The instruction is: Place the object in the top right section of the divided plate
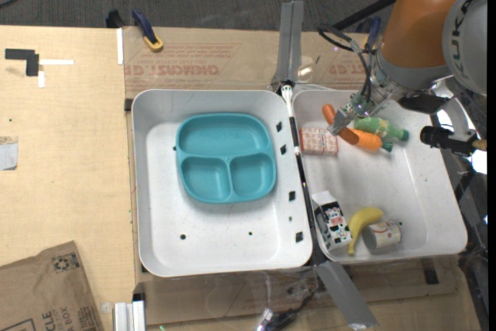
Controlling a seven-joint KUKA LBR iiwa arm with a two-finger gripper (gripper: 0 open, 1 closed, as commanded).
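Observation:
A teal divided plate (226,157) lies in the left bin (155,221), with one large section at the back and two smaller ones in front. In the right bin (422,190), my gripper (346,120) hangs low over an orange carrot (363,138) at the back of the bin. The carrot's far end pokes out on the gripper's left. A green bottle (382,127) lies just right of the gripper, against the carrot. Nothing lies on the plate.
A pink and white box (318,140) sits left of the carrot, near the wall between the bins. A banana (362,225), a grey can (383,235) and a small printed carton (332,225) lie at the front of the right bin.

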